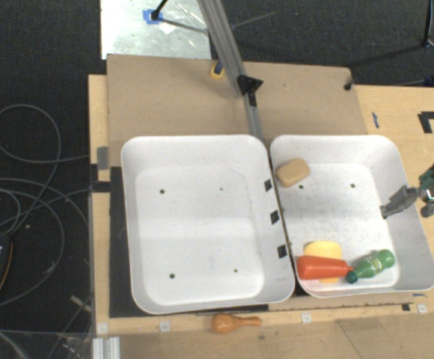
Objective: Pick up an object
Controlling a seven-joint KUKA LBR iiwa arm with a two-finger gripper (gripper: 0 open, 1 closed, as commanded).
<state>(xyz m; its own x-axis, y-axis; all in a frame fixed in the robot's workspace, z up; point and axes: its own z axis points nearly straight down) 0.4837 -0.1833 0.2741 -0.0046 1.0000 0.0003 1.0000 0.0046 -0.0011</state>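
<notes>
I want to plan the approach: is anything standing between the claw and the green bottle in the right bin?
Nothing visible does. The claw sits at the right white bin's right rim, and bare floor lies between it and the small green plastic bottle. The orange carrot-shaped toy touches the bottle's far side.

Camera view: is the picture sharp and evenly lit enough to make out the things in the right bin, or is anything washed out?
Camera view: soft focus overall, lit evenly. The white bins look bright yet not blown out. The green bottle, orange carrot and tan piece read clearly. The gripper at the right edge looks blurred; short soft shadows.
</notes>
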